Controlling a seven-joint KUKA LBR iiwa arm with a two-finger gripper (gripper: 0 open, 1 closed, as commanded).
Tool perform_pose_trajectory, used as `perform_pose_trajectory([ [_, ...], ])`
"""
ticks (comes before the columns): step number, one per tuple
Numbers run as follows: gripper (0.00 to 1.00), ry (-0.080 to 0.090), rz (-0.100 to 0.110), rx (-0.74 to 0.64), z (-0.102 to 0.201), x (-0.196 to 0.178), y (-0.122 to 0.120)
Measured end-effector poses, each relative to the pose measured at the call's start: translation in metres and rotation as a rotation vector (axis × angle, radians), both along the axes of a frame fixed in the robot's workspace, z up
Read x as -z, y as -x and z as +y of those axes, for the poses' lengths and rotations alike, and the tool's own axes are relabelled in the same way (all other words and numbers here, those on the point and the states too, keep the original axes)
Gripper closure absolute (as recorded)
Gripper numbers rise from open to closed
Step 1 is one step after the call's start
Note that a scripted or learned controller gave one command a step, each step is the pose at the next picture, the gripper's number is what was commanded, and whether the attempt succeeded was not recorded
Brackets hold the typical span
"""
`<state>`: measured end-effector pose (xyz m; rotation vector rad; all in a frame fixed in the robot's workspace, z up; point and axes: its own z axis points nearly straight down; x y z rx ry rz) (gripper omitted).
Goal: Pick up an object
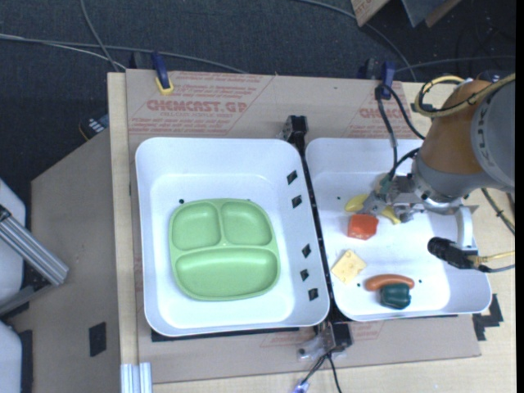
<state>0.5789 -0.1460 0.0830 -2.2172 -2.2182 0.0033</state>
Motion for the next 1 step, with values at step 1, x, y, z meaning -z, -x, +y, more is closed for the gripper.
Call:
perform_pose_trajectory([
  [1,1.0,0.001,-0.005,0.0,-0.0003,-0.0133,-0.0014],
])
